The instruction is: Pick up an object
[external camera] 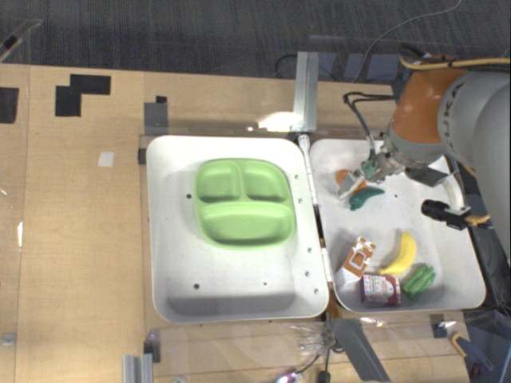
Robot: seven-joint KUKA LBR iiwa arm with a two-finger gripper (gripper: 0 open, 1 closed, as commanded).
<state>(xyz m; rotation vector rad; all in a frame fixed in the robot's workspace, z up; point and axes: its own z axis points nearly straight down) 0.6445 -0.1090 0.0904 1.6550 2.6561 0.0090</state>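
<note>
The bins (168, 238) look like smooth white plastic. The green tray (242, 201) is matt plastic. The surface (72, 238) is pale wood.

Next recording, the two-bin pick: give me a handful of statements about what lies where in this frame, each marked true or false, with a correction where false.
1. The green divided plate lies in the left bin. True.
2. The banana lies in the left bin. False: it lies in the right bin, beside the green vegetable.
3. The gripper is over the far part of the right bin, close to the teal object. True.
4. The can sits at the far end of the right bin. False: it is at the near end, next to the banana.
5. The divided plate has three compartments. True.
</note>
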